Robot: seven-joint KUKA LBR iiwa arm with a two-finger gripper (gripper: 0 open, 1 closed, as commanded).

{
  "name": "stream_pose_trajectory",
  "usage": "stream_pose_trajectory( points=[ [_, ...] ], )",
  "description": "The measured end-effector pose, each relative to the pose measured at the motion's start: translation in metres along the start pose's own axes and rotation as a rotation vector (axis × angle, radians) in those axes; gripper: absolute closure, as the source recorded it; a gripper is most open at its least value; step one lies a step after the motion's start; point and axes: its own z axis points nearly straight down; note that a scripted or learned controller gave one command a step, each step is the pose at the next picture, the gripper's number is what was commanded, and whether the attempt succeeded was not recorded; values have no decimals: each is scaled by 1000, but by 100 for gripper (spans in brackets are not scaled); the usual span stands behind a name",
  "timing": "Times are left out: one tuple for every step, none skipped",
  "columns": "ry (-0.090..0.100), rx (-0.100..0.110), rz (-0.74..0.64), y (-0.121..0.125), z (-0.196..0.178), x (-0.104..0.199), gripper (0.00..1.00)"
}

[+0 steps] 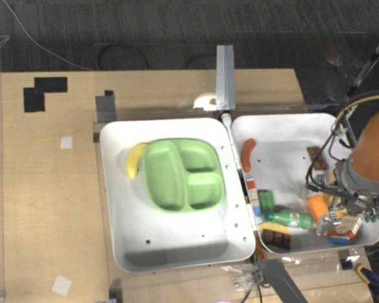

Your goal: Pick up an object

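My gripper (337,220) hangs low over the front right corner of the right bin (280,133), below the arm's orange band (376,152) and a tangle of cables. An orange block (317,206) lies just to its left, and a red and blue box (347,234) lies just beneath it. Whether it touches either one is hidden by the wrist. A green bottle (290,219) lies on its side left of the gripper. A brown chocolate bar (276,239) sits at the bin's front left, and a red sausage (248,155) near its back left.
The left bin (163,240) holds a green divided plate (181,174) with a yellow banana (134,160) at its left side. A small green block (265,200) and a brown piece (314,154) also lie in the right bin. A metal post (225,77) stands behind the bins.
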Motion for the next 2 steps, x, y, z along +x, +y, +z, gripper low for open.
stream_pose_trajectory(
  points=[
    [-2, 3, -273, 0, 0, -3, 0],
    [2, 1, -237, 3, 0, -4, 0]
  ],
)
